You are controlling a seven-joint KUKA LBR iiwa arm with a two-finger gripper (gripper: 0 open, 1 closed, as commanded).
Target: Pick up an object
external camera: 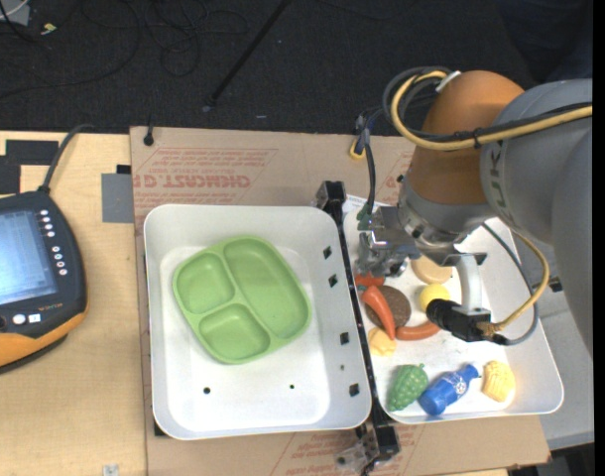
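Whether the fingers (pixel 382 256) are spread or closed cannot be told; they hang at the upper left of the right bin (pixel 541 385), just above the orange carrot (pixel 382 307). Lower in the frame lie a green toy (pixel 409 385), a blue toy (pixel 447 390) and yellow corn (pixel 497 380).

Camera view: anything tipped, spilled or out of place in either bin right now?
Nothing stands out. The green divided tray lies flat in the left bin. The toy food, such as the blue bottle and corn cob, sits inside the right bin.

Green tray (pixel 241 300) in left bin (pixel 183 236); tool (pixel 380 256) over toy food.
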